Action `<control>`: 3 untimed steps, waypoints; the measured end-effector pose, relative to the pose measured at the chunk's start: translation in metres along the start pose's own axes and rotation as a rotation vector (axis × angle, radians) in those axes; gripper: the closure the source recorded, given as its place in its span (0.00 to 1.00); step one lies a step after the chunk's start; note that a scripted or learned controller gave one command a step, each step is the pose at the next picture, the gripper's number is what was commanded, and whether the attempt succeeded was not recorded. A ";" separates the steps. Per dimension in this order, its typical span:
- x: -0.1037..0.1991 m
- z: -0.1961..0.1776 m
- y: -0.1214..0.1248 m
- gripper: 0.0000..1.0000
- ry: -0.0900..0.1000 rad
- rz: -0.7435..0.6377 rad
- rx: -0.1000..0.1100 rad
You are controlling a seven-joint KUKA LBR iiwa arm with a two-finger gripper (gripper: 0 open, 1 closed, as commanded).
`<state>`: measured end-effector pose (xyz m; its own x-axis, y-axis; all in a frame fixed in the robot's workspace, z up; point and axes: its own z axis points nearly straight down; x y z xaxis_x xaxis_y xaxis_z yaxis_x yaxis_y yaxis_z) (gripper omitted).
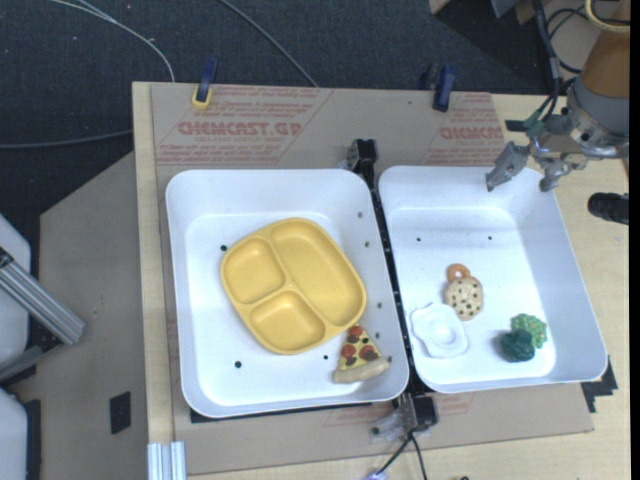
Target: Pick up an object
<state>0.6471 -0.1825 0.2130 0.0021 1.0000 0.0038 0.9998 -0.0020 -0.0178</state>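
1. Your tool (527, 171) hangs over the far edge of the right bin (570, 268), spread wide with nothing between its fingers.
2. Nothing is picked yet, as far as you can see: every object lies in a bin.
3. In the right bin you have a cookie (464, 297) with a small pretzel (457, 273) touching its far side, a fried egg (439, 330) just beside the cookie toward the near edge, and broccoli (523, 337) near the right wall.
4. All four sit in the near half of that bin, well apart from the tool.
5. In the left bin (190, 268) a yellow tray (291, 284) lies in the middle, with a pizza slice (358, 356) at its near right corner.
6. What is left, by my judgement, is the whole job: choose an object, descend, close, lift.
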 end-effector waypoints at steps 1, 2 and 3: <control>0.001 -0.007 0.002 0.00 -0.002 -0.003 -0.011; 0.006 0.061 0.003 0.00 -0.001 -0.004 -0.004; 0.014 0.113 0.007 0.00 -0.001 -0.003 -0.007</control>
<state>0.6518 -0.1676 0.0999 -0.0013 1.0000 0.0031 0.9999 0.0013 -0.0107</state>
